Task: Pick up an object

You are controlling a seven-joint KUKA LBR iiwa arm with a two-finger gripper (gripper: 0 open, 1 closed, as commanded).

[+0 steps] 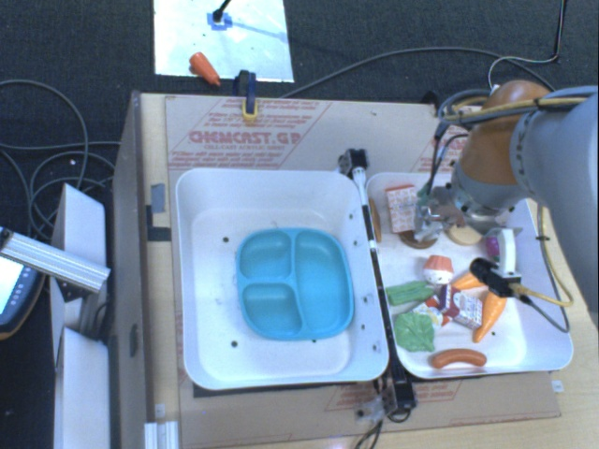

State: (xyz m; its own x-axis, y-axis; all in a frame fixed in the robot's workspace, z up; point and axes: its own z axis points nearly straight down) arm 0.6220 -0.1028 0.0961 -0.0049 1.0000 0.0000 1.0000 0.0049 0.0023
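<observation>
My gripper [427, 221] hangs low over the back of the right bin [552, 344], reaching in from the right. It sits just above a brown round piece [416, 240] and beside a pink-orange box [401, 206]. Nothing is visibly held. In front of it lie a small red-and-white figure [437, 269], a red-brown bottle-like toy [450, 305], an orange carrot [489, 315], two green pieces [409, 294] [415, 330] and a sausage [457, 357].
The left bin [201, 251] holds a blue divided plate [294, 282]. A beige disc [463, 235] and a purple piece [490, 246] lie under the wrist. A thin brown stick [376, 221] lies by the wall between the bins.
</observation>
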